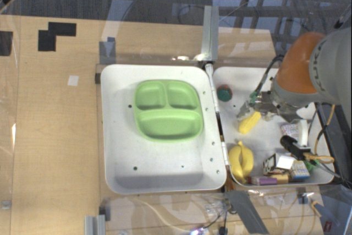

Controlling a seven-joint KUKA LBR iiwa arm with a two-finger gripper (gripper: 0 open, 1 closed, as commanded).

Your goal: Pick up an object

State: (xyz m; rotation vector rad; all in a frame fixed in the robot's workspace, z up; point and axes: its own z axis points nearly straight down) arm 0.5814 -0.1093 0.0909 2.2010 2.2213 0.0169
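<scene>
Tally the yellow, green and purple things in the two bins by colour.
Yellow: 2, the banana and the corn-like piece
Green: 2, the plate and the ball
Purple: 1, the marker
Total: 5

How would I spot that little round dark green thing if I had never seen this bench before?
Start at the right bin, the cluttered one the grey arm reaches over. Look to its upper left corner, close to the wall it shares with the bin that holds the green divided plate. There the small ball sits apart from the rest: round, dark green with a touch of red, unlike the yellow pieces below it.
</scene>
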